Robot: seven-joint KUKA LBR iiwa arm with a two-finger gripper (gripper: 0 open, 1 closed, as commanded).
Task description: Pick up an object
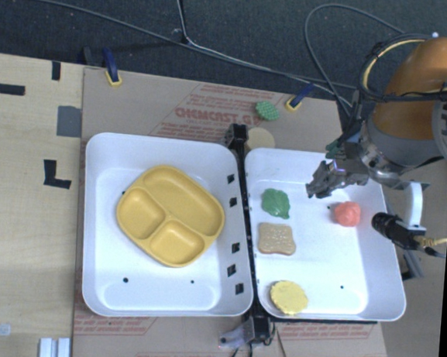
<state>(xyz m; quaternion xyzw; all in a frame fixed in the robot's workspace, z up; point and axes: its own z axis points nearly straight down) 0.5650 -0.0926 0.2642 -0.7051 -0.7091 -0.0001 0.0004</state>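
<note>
Camera view: jaws [318, 187] over the glossy right bin [369, 295], state unclear; knobbly green piece [276, 202] nearby.

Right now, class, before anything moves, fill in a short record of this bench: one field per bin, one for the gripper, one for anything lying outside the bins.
left bin: one yellow divided tray, set at a slant
right bin: green piece, tan toast-shaped piece, round yellow piece, pink-red piece
gripper: over the right bin's far part, between the green and pink-red pieces, nothing seen in it
outside the bins: small green item on the cardboard behind them
</note>
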